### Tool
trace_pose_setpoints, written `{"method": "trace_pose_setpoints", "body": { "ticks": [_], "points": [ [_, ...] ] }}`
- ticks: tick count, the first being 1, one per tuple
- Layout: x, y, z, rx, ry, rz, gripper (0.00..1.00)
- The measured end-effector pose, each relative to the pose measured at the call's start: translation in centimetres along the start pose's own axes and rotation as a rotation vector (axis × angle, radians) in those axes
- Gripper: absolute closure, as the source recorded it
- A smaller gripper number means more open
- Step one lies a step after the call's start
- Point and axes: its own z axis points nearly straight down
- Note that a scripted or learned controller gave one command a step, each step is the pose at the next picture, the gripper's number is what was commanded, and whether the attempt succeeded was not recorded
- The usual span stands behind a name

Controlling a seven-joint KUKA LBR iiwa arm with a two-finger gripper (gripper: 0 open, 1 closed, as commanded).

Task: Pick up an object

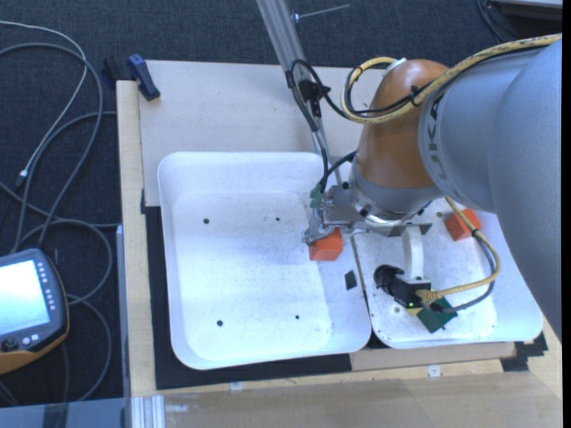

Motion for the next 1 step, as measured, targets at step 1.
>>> {"method": "trace_pose_setpoints", "body": {
  "ticks": [1],
  "points": [
    [0.01,2.53,0.01,0.001,-0.003,0.008,1.00]
  ]
}}
